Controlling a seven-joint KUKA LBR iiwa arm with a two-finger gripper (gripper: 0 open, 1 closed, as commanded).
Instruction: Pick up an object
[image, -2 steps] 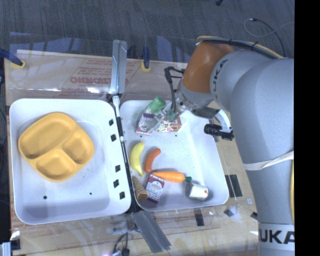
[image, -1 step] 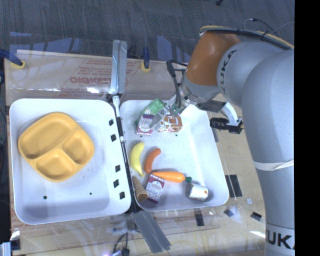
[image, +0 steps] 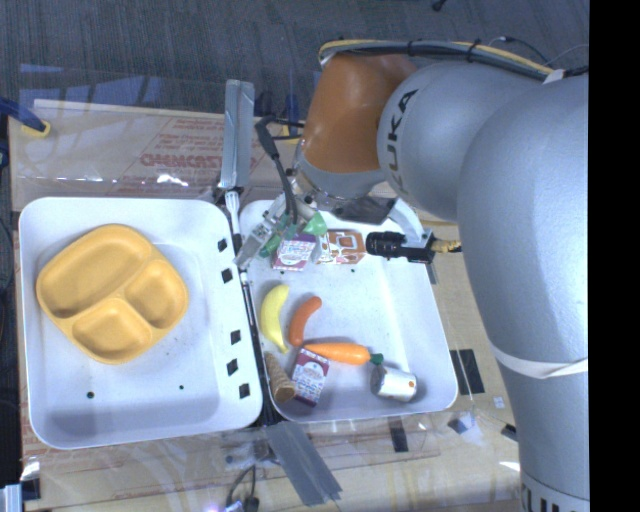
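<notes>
Several small toy foods lie in my right-hand bin (image: 425, 330), and my gripper (image: 285, 225), finger state not discernible, hovers at upper centre over a light, flat snack packet (image: 295, 253), best pinched across its stiff edges

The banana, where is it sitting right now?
The banana lies in the right bin, near its left wall, just left of the sausage and above the ice cream cone.
</notes>
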